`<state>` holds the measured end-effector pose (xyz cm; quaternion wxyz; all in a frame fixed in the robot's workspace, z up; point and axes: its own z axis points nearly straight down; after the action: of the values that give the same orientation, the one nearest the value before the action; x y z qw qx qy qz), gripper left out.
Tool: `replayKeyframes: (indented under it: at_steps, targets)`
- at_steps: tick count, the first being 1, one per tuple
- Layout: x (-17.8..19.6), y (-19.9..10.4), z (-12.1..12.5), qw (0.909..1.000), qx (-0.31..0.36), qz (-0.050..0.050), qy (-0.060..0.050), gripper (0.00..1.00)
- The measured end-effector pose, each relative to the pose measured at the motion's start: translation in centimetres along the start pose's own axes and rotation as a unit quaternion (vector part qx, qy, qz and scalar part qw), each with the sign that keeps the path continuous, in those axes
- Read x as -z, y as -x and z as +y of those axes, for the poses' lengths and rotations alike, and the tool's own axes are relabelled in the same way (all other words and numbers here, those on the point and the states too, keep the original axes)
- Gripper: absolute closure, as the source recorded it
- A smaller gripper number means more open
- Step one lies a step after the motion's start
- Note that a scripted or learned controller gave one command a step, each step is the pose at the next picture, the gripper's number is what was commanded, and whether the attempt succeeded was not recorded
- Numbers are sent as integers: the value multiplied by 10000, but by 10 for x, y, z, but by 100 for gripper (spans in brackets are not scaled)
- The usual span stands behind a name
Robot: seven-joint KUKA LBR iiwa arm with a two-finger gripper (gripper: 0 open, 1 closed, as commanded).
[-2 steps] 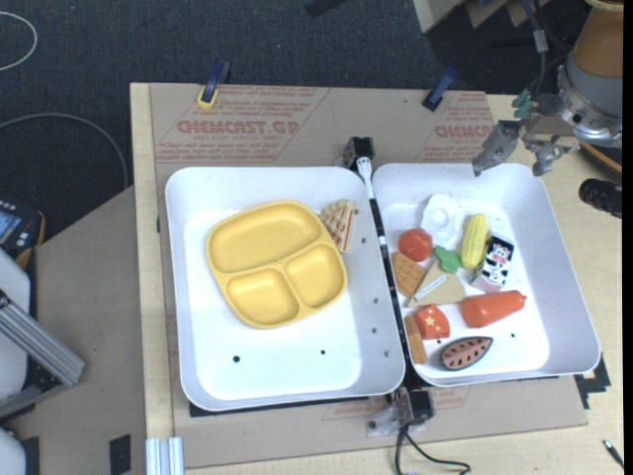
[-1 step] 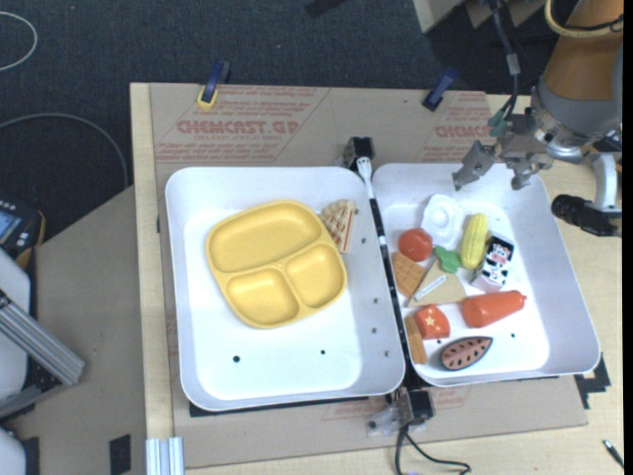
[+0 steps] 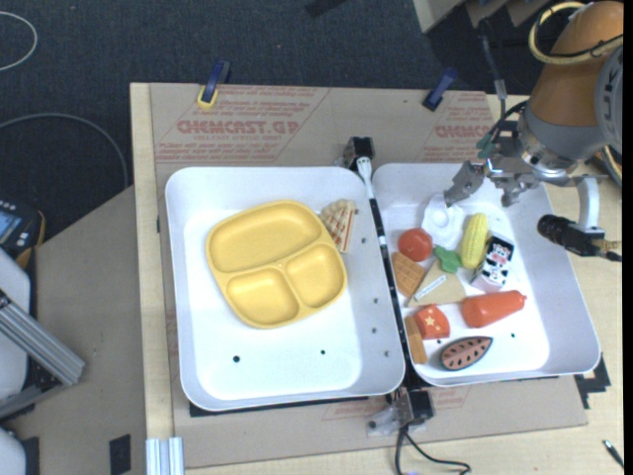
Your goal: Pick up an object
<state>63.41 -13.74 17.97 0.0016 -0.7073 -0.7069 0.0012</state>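
My gripper (image 3: 489,190) hangs over the far part of the right bin (image 3: 566,295), its fingers (image 3: 461,186) spread open with nothing between them. Just below it lie a white object (image 3: 442,222) and a corn cob (image 3: 475,237). Further toward the front sit a red tomato (image 3: 415,244), a small green piece (image 3: 448,259), a black-and-white carton (image 3: 496,261), an orange carrot-like piece (image 3: 492,307), a strawberry slice (image 3: 431,320) and a brown oval cookie (image 3: 465,352). A tan wedge (image 3: 407,274) lies near the bin's left wall.
The left bin (image 3: 287,364) holds a yellow divided plate (image 3: 275,262) and a waffle-like toy (image 3: 339,224) at its far right corner. Clamps (image 3: 209,83) sit on the cardboard's far edge. A cable connector (image 3: 359,151) rests between the bins.
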Motion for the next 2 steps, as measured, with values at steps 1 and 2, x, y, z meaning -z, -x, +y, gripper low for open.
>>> replayKeyframes:
  at_steps: [1,2]
  targets:
    - [-52,-1,-11,10000,1,4,-10,0]
    - [-89,1,-6,10000,2,-37,81,0]
